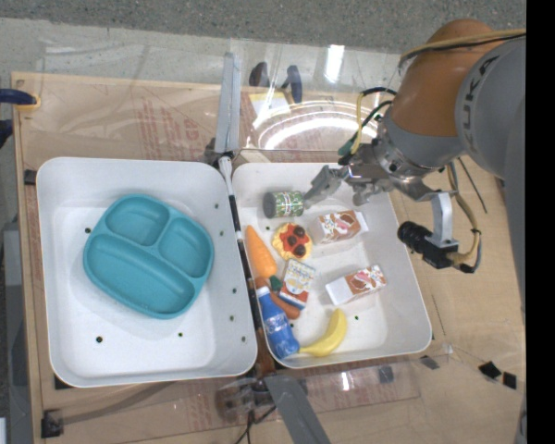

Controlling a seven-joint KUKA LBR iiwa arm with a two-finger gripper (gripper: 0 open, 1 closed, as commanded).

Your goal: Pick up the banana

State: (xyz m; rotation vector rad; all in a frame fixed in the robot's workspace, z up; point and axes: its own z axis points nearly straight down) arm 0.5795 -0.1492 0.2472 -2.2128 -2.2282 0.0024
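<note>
The yellow banana lies curved near the front edge of the right bin, just right of a blue bottle. My gripper hangs over the far end of that bin, well away from the banana, beside a green can. Its fingers stand apart, open, with nothing between them.
The right bin also holds an orange carrot, a round fruit tart, a small carton and two wrapped snack packs. A blue divided plate lies in the left bin. A clear sheet covers the bench behind.
</note>
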